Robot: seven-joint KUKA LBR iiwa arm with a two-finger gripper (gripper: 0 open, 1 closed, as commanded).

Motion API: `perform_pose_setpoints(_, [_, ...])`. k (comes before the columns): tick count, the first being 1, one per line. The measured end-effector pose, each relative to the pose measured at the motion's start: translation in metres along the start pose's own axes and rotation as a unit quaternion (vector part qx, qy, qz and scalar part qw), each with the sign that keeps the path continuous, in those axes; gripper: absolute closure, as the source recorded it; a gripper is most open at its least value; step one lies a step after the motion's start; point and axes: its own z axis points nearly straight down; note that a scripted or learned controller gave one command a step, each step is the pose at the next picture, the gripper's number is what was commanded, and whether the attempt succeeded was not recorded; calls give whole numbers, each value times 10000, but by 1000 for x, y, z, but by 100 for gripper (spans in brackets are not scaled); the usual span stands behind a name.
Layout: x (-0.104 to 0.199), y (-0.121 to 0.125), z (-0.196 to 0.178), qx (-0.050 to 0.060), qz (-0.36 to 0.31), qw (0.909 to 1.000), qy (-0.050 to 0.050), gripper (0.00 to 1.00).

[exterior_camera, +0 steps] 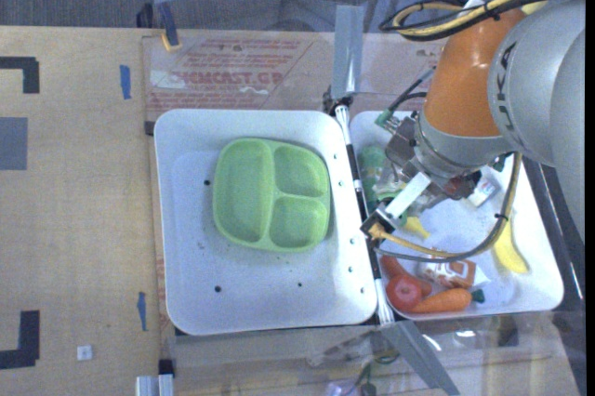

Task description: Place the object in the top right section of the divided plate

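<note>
A light green divided plate [271, 193] lies in the left bin [186, 292], all three of its sections bare. Its top right section [299, 169] sits nearest the bin divider. My gripper [444, 185] hangs low over the middle of the right bin [539, 292], under the orange-banded wrist, which hides its tips. Beneath and around it lie toy foods: a carrot [446, 299], a red tomato [405, 290], a yellow banana [507, 250] and a green item [374, 166]. I cannot see any of them held.
A small orange and white box [451, 271] lies by the carrot. A white packet [483, 190] peeks out beside the wrist. The raised rims between the two bins [358, 199] stand between the gripper and the plate.
</note>
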Motion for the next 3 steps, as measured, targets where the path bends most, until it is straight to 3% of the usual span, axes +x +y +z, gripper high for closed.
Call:
perform_pose_setpoints(1, [92,38,-3,-31,-1201,9928,8,100])
perform_pose_setpoints(2, [42,3,-5,-8,-1814,9834,0,100])
perform_pose_setpoints(3, [42,4,-5,-10,-1813,9834,1,0])
